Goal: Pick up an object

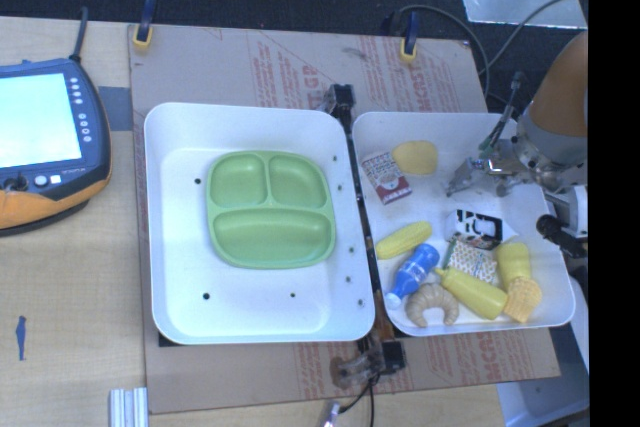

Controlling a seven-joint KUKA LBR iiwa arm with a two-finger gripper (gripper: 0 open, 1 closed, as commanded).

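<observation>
My gripper (482,181) hangs over the upper right part of the right bin (452,129), its fingers spread open with nothing between them. Left of it lie a pale yellow lump (415,156) and a red and white carton (385,177). Just below the gripper is a black and white card (478,226). Further down sit a corn cob (403,239), a blue bottle (413,272), a croissant (432,305), a patterned packet (470,262), a yellow bottle (472,293) and two more yellow items (516,280).
The left bin (175,295) holds a green divided plate (270,209). A tablet with an orange case (45,140) rests on the bench at far left. Clamps (143,33) and cables sit along the cardboard's back edge.
</observation>
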